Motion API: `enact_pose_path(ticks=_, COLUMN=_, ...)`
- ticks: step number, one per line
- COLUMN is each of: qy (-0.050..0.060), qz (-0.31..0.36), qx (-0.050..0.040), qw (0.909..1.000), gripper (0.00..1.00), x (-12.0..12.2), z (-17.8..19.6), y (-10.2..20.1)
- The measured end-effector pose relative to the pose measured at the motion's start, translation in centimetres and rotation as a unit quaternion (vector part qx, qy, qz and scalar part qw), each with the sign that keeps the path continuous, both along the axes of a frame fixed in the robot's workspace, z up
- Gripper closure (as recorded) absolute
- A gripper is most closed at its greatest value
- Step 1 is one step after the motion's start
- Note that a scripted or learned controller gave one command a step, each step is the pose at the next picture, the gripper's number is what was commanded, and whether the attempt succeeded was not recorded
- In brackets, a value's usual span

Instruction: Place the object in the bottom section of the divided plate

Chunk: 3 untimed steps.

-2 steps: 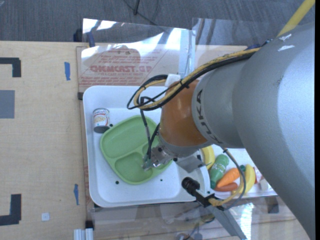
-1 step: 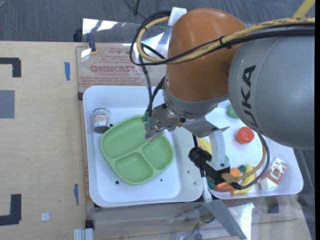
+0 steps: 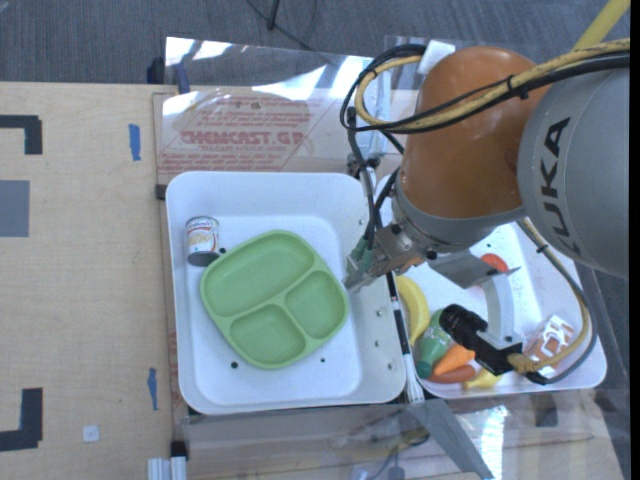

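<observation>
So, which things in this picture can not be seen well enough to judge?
- Hand: the arm covers most of it; finger state unclear.
- Right bin: the arm hides its upper part; the toys overlap.
- Can beside the plate: label too small to read.

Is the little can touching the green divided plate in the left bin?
Touching, or nearly so. In the camera view the can lies against the upper-left rim of the divided plate, with no white bin floor between them.
</observation>
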<state>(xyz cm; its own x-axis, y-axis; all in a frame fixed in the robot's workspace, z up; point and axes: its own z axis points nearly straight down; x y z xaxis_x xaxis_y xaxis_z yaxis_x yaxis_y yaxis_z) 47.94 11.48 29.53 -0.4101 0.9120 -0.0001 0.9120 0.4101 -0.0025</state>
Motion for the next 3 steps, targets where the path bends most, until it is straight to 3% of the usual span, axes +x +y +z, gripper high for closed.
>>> enact_pose_path(ticks=1, qy=-0.002, qz=-0.086, qx=0.0000, qw=0.9963, gripper=1.00, x=3.7, z=10.9, y=-6.9)
enact_pose_path(ticks=2, qy=0.000, qz=-0.149, qx=0.0001, qw=0.9888, gripper=1.00, x=0.0, z=-8.2, y=-8.8)
enact_pose_path(ticks=3, qy=-0.002, qz=-0.109, qx=0.0000, qw=0.9941, gripper=1.00, x=2.4, z=13.4, y=-14.1)
